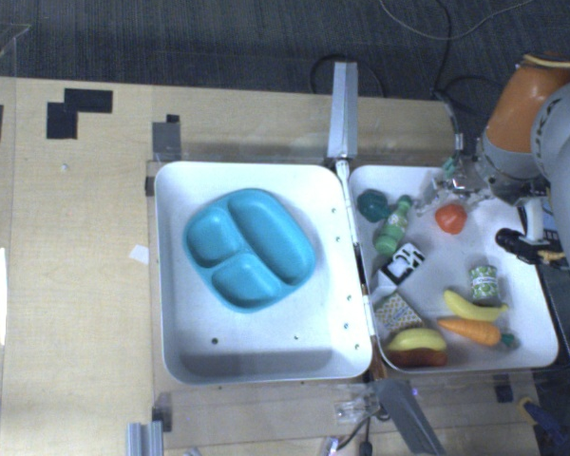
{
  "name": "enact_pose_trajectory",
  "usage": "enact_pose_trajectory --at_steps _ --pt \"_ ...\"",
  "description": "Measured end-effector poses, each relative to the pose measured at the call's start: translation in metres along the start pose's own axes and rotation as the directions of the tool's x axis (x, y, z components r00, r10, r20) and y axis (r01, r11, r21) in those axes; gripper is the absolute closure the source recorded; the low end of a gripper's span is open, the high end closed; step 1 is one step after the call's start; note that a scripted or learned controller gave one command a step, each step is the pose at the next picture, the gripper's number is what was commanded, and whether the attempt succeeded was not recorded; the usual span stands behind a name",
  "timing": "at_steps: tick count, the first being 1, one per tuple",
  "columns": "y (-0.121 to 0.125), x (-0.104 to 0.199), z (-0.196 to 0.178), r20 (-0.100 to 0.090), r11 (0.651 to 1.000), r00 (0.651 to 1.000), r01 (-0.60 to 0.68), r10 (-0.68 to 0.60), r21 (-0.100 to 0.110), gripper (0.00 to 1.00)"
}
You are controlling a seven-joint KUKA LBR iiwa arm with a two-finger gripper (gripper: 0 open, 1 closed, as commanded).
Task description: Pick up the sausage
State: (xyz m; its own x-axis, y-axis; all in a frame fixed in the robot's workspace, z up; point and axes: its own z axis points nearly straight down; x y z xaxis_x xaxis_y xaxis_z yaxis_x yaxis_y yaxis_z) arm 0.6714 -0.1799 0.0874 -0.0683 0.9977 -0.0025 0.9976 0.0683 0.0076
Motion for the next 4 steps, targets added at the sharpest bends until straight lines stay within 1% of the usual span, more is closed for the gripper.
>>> enact_pose_trajectory --at_steps 1,2,3,4 --pt "0.004 0.001 -0.015 0.004 1.000 1.000 0.008 -0.008 -0.010 1.00" --pt "0.004 0.001 -0.015 0.004 1.000 1.000 0.009 -0.009 -0.009 0.00" --pt "-0.037 0.009 -0.001 0.000 0.996 0.996 -0.087 0.087 0.000 0.00" --pt "-0.001 -0.009 -0.001 0.000 0.951 0.951 -0.308 0.308 0.001 0.00"
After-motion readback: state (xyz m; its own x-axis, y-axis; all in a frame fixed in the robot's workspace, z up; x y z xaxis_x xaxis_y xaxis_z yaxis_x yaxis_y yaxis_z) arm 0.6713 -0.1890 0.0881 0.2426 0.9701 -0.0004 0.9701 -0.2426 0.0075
